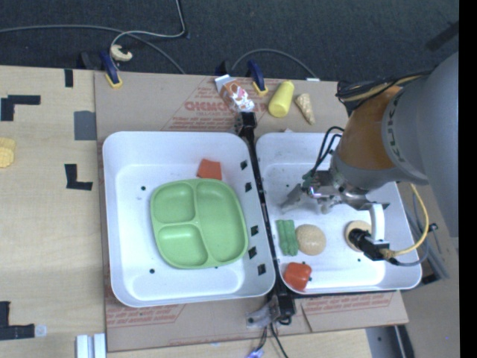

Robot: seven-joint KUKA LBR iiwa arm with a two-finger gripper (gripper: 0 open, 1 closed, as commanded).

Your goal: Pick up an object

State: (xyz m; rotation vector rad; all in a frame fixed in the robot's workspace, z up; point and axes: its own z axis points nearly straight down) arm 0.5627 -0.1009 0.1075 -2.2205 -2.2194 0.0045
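Note:
The right bin [387, 274] holds a green ridged piece [286, 237], a beige round bun [310, 239] and a red piece [297, 275] near its front left corner. A pale yellow round thing [358, 234] lies further right, partly behind the arm's cable. My gripper [308, 198] hangs low over the middle of this bin, just behind the green piece and the bun. Its fingers are spread open and nothing sits between them. The grey arm with its orange band [365, 136] covers the bin's far right part.
The left bin [123, 222] holds a green divided plate [198, 223] and an orange block [209, 169] behind it. Beyond the bins on the cardboard lie a yellow cylinder [281, 99], a beige cone [305, 108] and a small packet [235, 94].

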